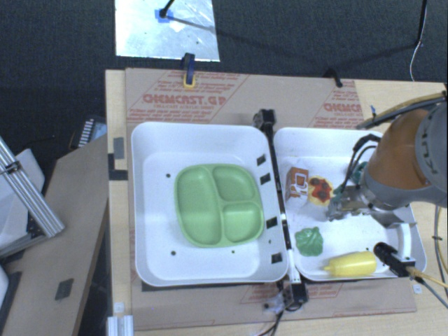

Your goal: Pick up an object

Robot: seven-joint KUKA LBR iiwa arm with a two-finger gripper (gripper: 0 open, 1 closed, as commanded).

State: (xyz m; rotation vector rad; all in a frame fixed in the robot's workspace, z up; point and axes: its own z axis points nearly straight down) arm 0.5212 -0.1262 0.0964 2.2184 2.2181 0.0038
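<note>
green divided plate (215, 205) in left bin (150, 142), green toy (309, 241) near yellow bottle (350, 263)

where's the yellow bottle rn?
The yellow bottle lies on its side at the right bin's near edge, right of the green broccoli piece.

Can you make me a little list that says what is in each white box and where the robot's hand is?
left bin: a green plate with three sections, lying flat
right bin: a small card with a picture, a red and yellow toy, a green toy, a yellow bottle lying on its side
gripper: low over the right bin, next to the red and yellow toy
arm: comes in from the right, orange part above the wrist
held: nothing I can see
</note>
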